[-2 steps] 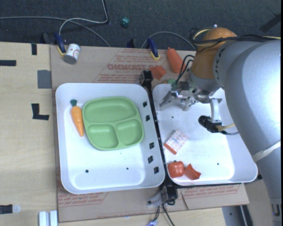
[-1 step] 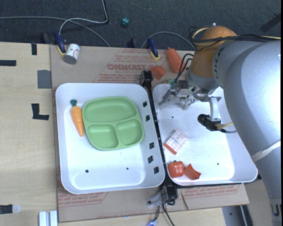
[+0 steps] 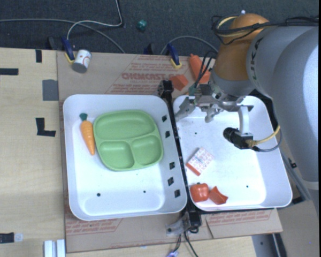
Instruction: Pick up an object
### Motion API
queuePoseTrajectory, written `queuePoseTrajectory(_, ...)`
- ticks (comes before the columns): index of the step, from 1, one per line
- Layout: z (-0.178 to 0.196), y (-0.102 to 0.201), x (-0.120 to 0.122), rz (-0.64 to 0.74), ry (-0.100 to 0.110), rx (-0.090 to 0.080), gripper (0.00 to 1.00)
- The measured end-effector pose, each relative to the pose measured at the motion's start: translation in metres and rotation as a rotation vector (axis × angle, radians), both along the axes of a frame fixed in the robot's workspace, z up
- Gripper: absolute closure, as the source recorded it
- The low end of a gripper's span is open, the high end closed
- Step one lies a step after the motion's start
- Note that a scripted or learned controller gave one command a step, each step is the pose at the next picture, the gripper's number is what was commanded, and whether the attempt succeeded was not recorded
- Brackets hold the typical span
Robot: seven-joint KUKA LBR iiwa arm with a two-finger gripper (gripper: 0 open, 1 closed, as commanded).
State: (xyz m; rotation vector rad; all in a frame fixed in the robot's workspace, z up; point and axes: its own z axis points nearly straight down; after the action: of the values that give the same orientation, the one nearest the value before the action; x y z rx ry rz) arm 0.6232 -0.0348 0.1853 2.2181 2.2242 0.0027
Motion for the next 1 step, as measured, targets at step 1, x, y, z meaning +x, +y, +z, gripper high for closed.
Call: queuePoseTrajectory(1, -0.0015, -0.0055, -0.0804, -0.002, 0.004, -0.001, 0.00)
